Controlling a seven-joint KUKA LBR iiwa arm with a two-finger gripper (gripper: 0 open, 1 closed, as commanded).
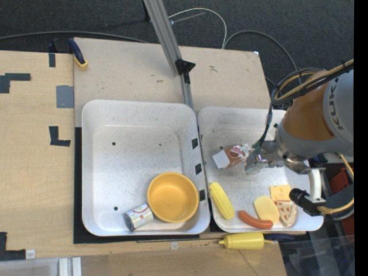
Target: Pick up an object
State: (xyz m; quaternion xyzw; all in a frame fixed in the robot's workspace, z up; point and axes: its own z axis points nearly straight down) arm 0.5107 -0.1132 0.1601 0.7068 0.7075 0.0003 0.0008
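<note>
We see the gripper (257, 161) low in the right bin (241, 119), beside a wrapped packet (230, 156) with unreadable print; whether its fingers are parted, we cannot tell. Open floor lies farther back.

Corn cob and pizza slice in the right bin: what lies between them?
In the camera view, a red sausage and a yellow chip-like piece lie between the corn cob and pizza slice.

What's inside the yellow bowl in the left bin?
Nothing shows in the yellow bowl: its visible inner surface is bare. It covers the bin floor beneath it. A small can lies beside it in the left bin.
</note>
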